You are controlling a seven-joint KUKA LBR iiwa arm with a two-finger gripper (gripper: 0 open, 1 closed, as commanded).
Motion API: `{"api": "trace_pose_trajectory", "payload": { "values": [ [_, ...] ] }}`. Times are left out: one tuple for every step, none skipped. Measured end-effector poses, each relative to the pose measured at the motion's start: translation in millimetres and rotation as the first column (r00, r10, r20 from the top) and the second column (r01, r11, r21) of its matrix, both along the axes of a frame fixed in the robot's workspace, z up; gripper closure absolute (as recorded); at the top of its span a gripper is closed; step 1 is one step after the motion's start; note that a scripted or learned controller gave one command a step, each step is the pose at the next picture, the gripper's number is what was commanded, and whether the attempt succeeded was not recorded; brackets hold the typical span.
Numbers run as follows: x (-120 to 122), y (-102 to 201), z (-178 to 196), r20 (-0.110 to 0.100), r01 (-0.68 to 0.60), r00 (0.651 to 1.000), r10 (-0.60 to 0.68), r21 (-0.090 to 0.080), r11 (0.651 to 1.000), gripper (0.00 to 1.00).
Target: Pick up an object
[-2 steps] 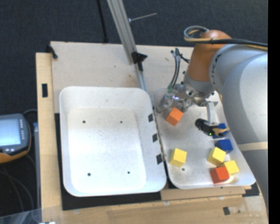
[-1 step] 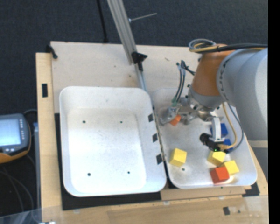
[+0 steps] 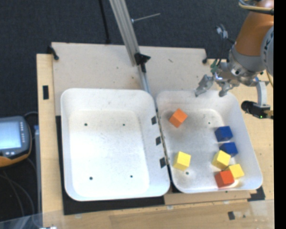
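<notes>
The right bin point(image 3: 200, 104) holds several small blocks: an orange one point(image 3: 178, 118) near its back left, a yellow one point(image 3: 182, 160) at the front left, two blue ones point(image 3: 223, 133) point(image 3: 229, 149) on the right, and yellow point(image 3: 221, 159) point(image 3: 236, 171) and red-orange point(image 3: 224, 178) ones at the front right. My gripper point(image 3: 212, 88) hangs above the bin's back edge, fingers spread open with nothing between them. It is up and to the right of the orange block.
The left bin point(image 3: 71, 104) lies beside the right one. A slanted aluminium bar point(image 3: 126, 27) rises from between the bins at the back. A small screen device point(image 3: 8, 137) sits off the bench at the left.
</notes>
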State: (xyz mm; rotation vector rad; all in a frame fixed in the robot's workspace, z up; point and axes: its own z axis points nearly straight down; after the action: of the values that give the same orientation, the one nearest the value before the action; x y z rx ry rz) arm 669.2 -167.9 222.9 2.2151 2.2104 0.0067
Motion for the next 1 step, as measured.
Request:
{"api": "trace_pose_trajectory", "payload": {
  "values": [
    [10.6,59.8,-129.6,-0.014,-0.007,1.0,0.007,0.005,1.0,0.0]
  ]
}}
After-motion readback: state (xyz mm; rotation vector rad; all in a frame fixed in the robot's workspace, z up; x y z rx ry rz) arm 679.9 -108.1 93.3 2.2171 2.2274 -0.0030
